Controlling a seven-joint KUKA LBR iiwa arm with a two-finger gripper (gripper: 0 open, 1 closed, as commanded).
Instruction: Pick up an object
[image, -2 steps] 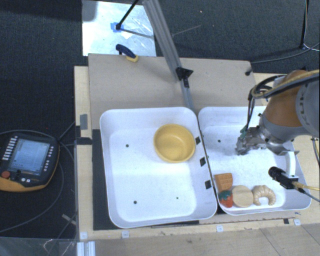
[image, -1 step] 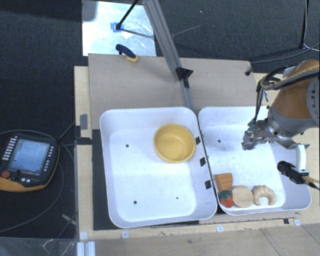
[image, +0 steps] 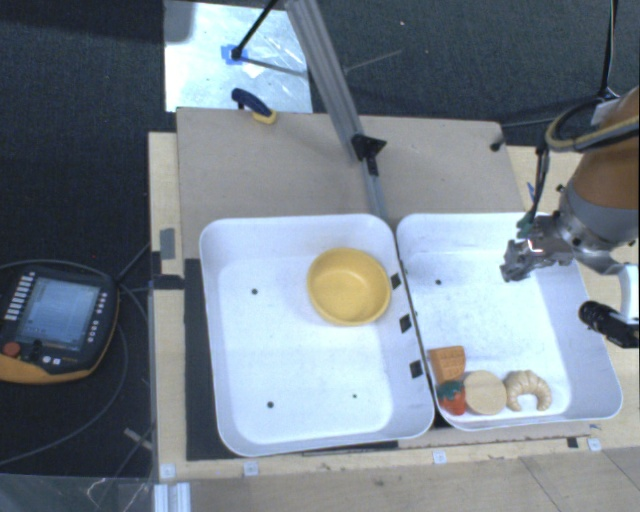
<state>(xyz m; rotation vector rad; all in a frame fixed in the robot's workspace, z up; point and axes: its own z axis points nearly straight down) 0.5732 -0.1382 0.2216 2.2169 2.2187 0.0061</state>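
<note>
A yellow bowl (image: 348, 285) sits upright in the left bin (image: 240, 400), near its back right corner. In the right bin (image: 590, 400), along the front wall, lie an orange block (image: 447, 360), a red and green piece (image: 453, 395), a tan round piece (image: 485, 392) and a croissant (image: 528, 389), close together. My gripper (image: 518, 262) hangs over the back right part of the right bin, well behind those items. Nothing shows beneath it.
A grey pole (image: 335, 85) slants across the bench behind the bins, ending in a black clamp (image: 367, 148). A teach pendant (image: 55, 320) lies on the floor at left. Black brackets (image: 405, 322) line the seam between the bins.
</note>
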